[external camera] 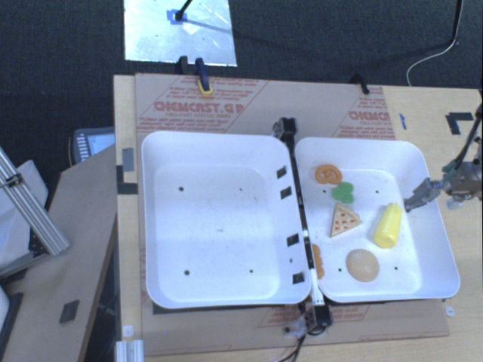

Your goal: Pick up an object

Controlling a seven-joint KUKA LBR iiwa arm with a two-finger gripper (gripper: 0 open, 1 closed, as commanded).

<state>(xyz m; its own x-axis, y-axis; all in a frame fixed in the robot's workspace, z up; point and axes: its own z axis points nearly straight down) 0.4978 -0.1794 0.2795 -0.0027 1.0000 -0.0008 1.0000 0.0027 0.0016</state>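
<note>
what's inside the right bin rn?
Right bin holds an orange pretzel, green piece, pizza slice, yellow bottle, tan round, plus an orange item partly hidden at the divider.

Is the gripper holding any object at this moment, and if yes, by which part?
Nothing is held. The gripper is at the right bin's right rim, with no object between its jaws; the yellow bottle lies apart from it.

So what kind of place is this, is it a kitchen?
Probably not a kitchen; it looks like a robot test lab. Two white bins sit on a bench, toy food like a yellow bottle lies in the right one, and a gripper reaches in.
</note>
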